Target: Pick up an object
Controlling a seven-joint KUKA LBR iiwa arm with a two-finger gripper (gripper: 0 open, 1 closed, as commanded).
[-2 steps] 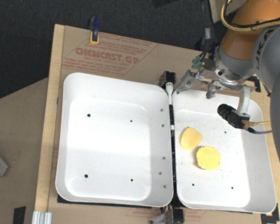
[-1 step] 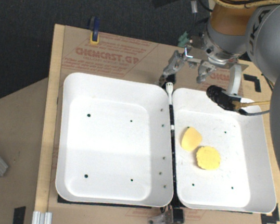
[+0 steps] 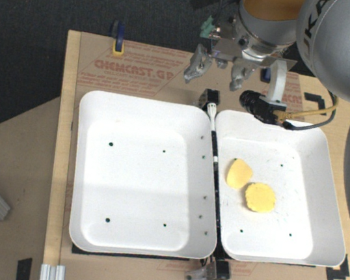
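The two yellow discs (image 3: 251, 186) sit touching each other near the middle of the right bin (image 3: 306, 246), one overlapping the other a bit. That overlap is the catch: a grab landing on the seam could nudge both flat pieces apart or just skid off, and they lie so low the fingers may scrape the bin floor. The left bin (image 3: 83, 220) isn't in play. The gripper (image 3: 217, 72) hangs above the surface past the bins' far edge, fingers spread apart, nothing between them and touching nothing.
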